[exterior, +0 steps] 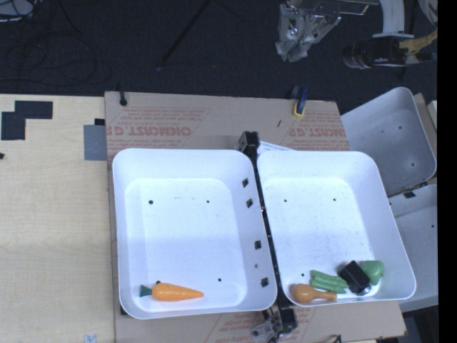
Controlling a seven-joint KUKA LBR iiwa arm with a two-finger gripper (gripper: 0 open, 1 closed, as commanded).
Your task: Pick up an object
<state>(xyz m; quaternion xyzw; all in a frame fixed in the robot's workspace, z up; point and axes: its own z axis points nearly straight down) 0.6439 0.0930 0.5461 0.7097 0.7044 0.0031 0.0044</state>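
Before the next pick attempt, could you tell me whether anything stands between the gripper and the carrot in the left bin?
Nothing visible does. The gripper hangs above the bench's far edge, and the carrot lies alone near the left bin's front wall.

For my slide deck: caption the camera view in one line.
Pincer raised beyond two white bins: a toy carrot in the left, small toys clustered at the right bin's near corner.
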